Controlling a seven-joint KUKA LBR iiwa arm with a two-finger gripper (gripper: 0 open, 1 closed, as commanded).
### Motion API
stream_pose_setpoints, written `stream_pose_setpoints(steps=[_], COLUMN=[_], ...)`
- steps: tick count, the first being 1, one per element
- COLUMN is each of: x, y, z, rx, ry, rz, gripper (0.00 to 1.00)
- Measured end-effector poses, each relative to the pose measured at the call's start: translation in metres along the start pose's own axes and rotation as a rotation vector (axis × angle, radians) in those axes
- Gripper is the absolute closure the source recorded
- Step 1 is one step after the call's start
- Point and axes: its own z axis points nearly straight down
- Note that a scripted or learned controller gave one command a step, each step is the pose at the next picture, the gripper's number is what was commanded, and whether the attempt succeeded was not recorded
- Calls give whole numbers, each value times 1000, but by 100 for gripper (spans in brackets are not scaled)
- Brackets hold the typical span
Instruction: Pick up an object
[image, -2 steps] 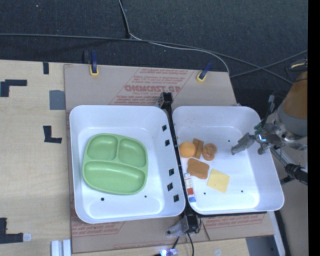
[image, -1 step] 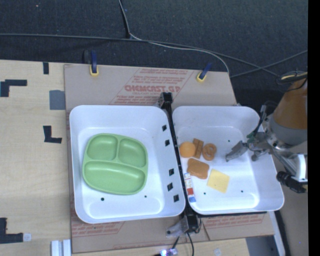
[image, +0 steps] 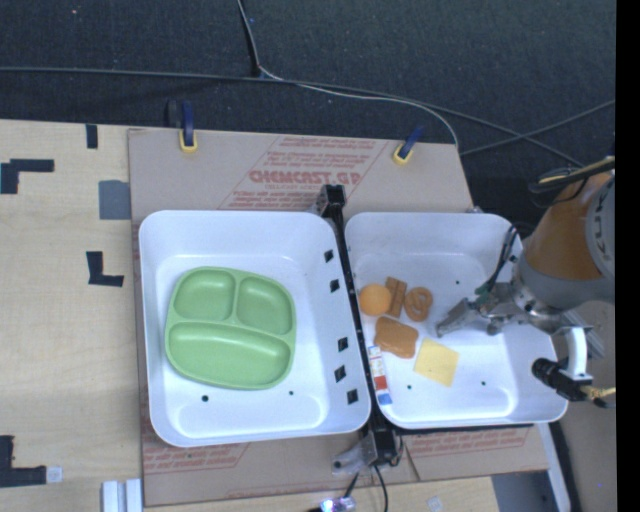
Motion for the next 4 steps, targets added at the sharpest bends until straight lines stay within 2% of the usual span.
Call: stream_pose_setpoints(steps=[1, 4], x=[0, 6], y=[1, 3], z=[-13, -181], rx=[-2, -9], ry=[1, -1], rz=[-1, -2], gripper=[100, 100])
